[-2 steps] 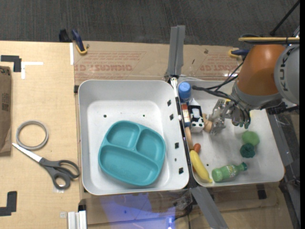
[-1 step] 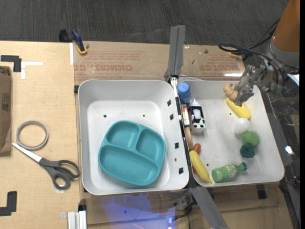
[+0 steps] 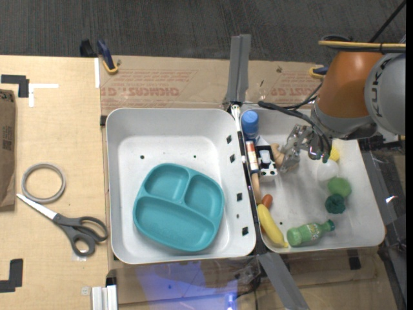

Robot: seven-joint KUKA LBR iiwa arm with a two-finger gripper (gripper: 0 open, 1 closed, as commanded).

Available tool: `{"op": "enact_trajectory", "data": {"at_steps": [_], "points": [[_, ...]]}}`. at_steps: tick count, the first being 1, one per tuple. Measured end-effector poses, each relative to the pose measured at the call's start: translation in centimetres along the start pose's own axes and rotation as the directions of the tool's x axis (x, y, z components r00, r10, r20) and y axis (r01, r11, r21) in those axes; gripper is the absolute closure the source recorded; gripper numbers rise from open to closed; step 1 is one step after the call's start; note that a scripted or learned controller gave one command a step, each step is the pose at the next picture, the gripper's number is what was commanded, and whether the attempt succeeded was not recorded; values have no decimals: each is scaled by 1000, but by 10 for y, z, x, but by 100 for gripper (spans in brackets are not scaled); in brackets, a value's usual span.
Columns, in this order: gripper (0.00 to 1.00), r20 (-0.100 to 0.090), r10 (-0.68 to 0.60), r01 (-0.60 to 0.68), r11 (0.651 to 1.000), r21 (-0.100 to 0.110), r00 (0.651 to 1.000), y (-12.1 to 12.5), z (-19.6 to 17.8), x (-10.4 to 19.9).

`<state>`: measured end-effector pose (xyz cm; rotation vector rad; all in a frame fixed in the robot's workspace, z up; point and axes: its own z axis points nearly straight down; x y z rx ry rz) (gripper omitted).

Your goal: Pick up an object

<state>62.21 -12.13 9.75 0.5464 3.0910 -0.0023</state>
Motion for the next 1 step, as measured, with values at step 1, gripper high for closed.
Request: {"op": "enact_trajectory", "data": {"at_steps": [1], "points": [[0, 1, -1, 1, 1000, -1, 1000, 1, 0, 0]]}}
